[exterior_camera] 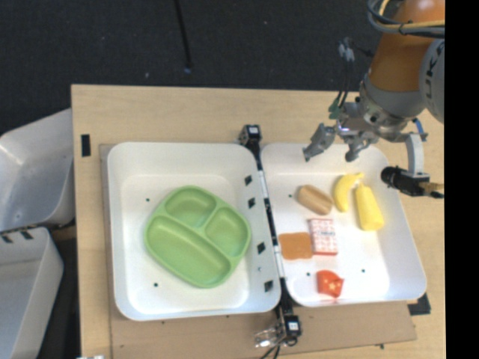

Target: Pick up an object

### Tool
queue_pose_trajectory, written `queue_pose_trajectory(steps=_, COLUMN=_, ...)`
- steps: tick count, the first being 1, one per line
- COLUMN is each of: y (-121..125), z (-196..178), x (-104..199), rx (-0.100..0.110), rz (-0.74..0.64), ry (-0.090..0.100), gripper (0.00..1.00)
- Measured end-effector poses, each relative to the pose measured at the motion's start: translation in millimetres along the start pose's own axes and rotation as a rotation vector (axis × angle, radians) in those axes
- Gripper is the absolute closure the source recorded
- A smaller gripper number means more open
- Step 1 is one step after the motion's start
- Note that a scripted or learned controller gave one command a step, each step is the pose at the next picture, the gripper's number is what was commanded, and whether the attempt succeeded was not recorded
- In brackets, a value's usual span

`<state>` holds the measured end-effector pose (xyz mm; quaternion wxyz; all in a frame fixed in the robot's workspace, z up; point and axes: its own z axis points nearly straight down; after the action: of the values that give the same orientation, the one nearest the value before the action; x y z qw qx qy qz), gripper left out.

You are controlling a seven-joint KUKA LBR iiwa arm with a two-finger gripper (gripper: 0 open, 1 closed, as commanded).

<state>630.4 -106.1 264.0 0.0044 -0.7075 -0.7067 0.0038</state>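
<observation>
1. Objects for picking all lie in the right bin [400, 271]: a brown sausage-like piece [314, 198], a banana [343, 191], a yellow block [368, 208], a flat brown square [296, 246], a small pink-and-white box [323, 236] and a red piece [329, 283].
2. Hand [334, 145] hangs over that bin's far edge, fingers spread wide, nothing between them.
3. Step, as I judge it: approach. No target taken yet; the descent has not begun.
4. Next move likely calls for coming toward the bin's middle and lowering over one item. The sausage-like piece lies nearest the hand and stands apart from its neighbours.
5. Banana and yellow block touch or nearly touch; fingers would have little room between them. Brown square and box also lie edge to edge.
6. Red piece sits alone near the bin's near edge, open floor around it.
7. Left bin [120, 275] carries a green divided plate [197, 235], well apart from the work.
8. Centre divider [263, 215] runs close to the brown square; little clearance there.
</observation>
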Motion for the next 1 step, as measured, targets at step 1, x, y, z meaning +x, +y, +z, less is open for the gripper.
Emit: queue_pose_trajectory(steps=1, y=2.0, z=-7.5, x=0.1, rx=-0.013, rz=-0.002, ry=-0.001, gripper=0.0)
